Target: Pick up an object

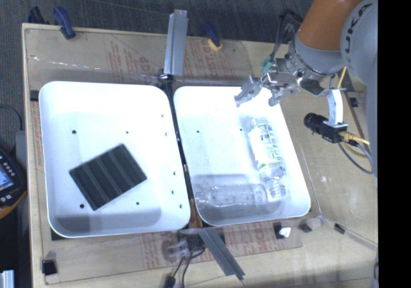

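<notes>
My pincer (262, 90) hangs spread wide with nothing in it, above the top edge of the right bin (212, 113). The labelled bottle (266, 148) lies just below. Next I must go down over it and squeeze.

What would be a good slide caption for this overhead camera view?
Robot hand above the right white bin holding two clear plastic bottles; a dark ribbed rectangular pad lies in the left bin.

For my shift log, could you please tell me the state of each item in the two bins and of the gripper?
Labelled bottle: lying flat, right bin, free.
Clear bottle: lying along the right bin's near wall.
Black ridged pad: flat in the left bin.
Gripper: open, holding nothing, above the right bin's far edge.
</notes>
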`<state>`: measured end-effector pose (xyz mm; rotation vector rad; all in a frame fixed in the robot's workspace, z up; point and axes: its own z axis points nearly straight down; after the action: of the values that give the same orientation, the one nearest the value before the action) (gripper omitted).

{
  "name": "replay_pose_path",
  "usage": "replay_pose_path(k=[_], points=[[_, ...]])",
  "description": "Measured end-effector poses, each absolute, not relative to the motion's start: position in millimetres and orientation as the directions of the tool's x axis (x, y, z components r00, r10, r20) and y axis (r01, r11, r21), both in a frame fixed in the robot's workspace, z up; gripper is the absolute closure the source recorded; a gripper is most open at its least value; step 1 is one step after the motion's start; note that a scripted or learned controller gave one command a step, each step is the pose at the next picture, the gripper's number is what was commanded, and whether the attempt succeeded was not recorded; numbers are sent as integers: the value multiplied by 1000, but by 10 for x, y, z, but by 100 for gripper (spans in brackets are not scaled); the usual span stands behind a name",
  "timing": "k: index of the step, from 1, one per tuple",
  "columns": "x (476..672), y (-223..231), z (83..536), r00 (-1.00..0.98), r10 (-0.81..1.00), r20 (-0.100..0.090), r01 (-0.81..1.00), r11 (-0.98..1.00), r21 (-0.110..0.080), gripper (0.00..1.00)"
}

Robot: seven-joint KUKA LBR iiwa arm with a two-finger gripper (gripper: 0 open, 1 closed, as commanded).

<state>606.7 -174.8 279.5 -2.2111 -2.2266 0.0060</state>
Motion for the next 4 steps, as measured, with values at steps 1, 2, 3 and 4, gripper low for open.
replay_pose_path(k=[1,2,3,4], points=[[6297,-1962,2713,95,996,-1,996,-95,0,0],[5685,-2014,2091,38,999,-1,999,-38,-5,0],[5606,-2040,1997,-25,1000,2,1000,25,-2,0],[5531,-2090,1816,-54,999,1,999,54,-3,0]])
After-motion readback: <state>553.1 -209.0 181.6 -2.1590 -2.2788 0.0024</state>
